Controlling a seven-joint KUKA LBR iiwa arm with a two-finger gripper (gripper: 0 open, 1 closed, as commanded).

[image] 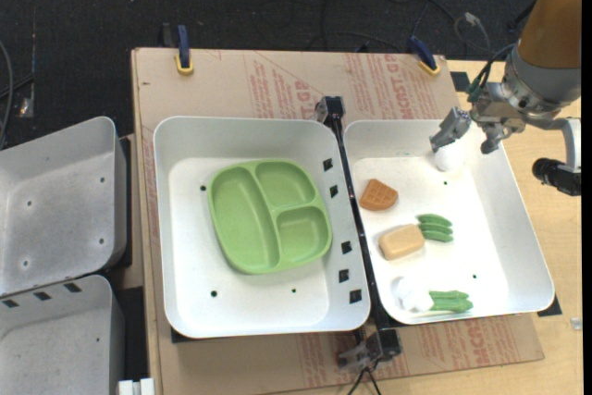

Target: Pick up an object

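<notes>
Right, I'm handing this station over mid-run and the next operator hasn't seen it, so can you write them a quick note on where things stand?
End effector: open, nothing between its fingers, over the far edge of the right bin, beside a small white object.
Right bin contents: orange waffle-like piece, tan block touching a green pod, another green pod by a white item at the near edge.
Left bin: green divided plate.
Done: no object picked up so far.
Left: close on one object and lift it; the white one looks nearest.
</notes>
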